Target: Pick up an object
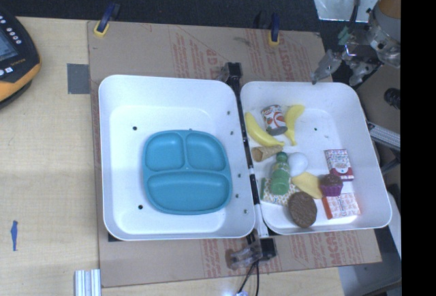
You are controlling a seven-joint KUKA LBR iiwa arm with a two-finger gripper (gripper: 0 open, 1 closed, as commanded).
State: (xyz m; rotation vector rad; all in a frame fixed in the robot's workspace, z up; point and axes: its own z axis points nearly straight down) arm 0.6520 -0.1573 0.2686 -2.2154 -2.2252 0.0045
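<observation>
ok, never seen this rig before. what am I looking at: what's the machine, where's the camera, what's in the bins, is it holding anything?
One fixed camera looks down at a slant on a bench with two shallow white bins. The machine is a robot arm reaching in from the right of the picture; its two-finger gripper hangs above the far rim of the right bin, fingers spread, with nothing between them.

The left bin holds a blue divided plate. The right bin holds a pile of small toy foods: yellow bananas, a green bottle, a brown cookie, a white egg and some red and white packets.

Its job is to pick up one object. None is lifted yet.
</observation>
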